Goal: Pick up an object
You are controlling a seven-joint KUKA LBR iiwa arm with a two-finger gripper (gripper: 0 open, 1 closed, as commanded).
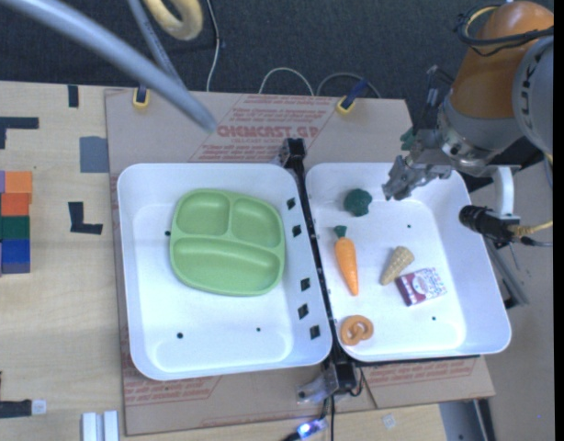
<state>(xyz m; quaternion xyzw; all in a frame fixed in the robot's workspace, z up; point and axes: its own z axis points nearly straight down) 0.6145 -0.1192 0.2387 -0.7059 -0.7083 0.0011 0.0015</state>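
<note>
A pale green divided plastic plate (229, 243) lies in the left white shallow bin (144, 338). The right white shallow bin (466, 338) holds a dark green round toy (357, 201), an orange toy carrot with a green top (345, 261), a tan cone-shaped toy (397, 265), a maroon-and-white patterned small carton (420, 287) and an orange-brown ring-shaped pretzel toy (356, 330). At the bench's left edge sit stacked blocks in purple, orange, green and blue (8, 221).

Two bins sit side by side; the left bin (135, 274) holds a divided plate (229, 243); the right bin (466, 320) holds a broccoli piece (357, 201) at the back, a carrot (346, 262) near the divider, a cone (397, 265) right of it, a small carton (421, 287) beside the cone, and a pretzel (356, 330) in front.
</note>
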